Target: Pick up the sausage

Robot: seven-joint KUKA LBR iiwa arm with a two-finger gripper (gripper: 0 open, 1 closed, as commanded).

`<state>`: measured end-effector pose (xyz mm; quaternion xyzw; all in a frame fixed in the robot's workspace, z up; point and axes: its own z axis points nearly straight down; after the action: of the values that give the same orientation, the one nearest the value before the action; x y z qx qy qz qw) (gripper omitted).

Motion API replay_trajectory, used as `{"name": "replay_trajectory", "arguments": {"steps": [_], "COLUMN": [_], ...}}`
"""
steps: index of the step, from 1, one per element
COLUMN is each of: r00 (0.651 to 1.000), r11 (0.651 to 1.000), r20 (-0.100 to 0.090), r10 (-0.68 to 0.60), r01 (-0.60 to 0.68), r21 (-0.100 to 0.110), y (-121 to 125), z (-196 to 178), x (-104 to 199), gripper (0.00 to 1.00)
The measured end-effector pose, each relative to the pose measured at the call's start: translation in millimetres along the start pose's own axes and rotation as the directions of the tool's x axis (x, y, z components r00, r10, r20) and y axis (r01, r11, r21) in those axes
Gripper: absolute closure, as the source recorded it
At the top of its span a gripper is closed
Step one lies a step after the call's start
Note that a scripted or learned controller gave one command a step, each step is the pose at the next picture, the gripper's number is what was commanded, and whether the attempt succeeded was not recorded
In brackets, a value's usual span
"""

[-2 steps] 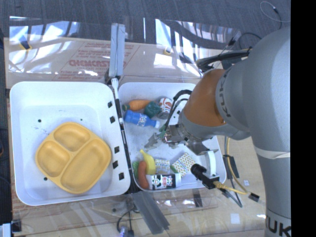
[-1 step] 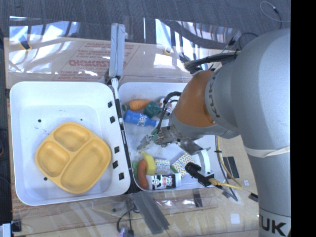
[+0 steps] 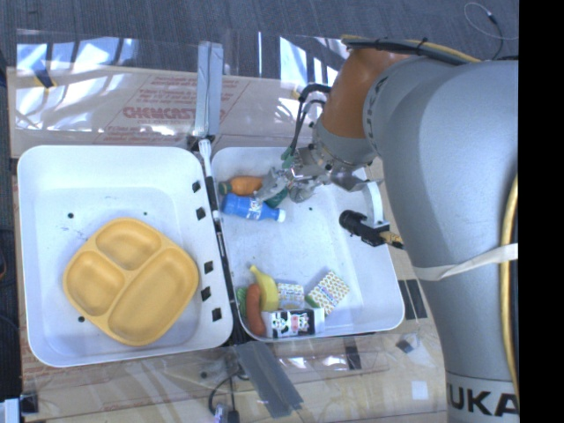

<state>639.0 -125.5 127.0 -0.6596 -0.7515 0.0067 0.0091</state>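
While the claw [image 3: 284,183] hovers at the right bin's [image 3: 388,280] far end (finger state: I can't tell), the sausage [image 3: 254,307] lies at its near-left corner; probably smooth, rigid, so I'd grip mid-length.

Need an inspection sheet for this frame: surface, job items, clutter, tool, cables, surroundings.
Surface: two shallow white bins side by side on the bench.
Job's things: orange-brown sausage at the right bin's far left corner, beside the blue bottle.
Clutter: yellow three-compartment plastic tray in the left bin; banana, carrot, black-and-white carton, patterned packet near the right bin's front.
Tool: low over the right bin, close to the sausage; grip state unclear.
Cables: black cable looped at the wrist.
Surroundings: clear panels behind the bins.
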Motion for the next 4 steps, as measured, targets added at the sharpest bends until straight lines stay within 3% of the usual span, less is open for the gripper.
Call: {"name": "replay_trajectory", "arguments": {"steps": [1,2,3,4], "r00": [0.91,0.709,0.722,0.723], "r11": [0.91,0.709,0.722,0.722], "r20": [0.004,-0.008,-0.012,-0.012], "r10": [0.415,0.705,0.692,0.691], "r01": [-0.415,-0.705,-0.692,-0.691], "r21": [-0.011,-0.013,-0.013,-0.011], "y": [0.7,13.3,16.5,16.6], "z": [31.4,32.4,22.4,22.6], "x": [-41.9,-33.3,-27.1,-26.5], "gripper": [0.0,0.0,1.0,0.0]}}
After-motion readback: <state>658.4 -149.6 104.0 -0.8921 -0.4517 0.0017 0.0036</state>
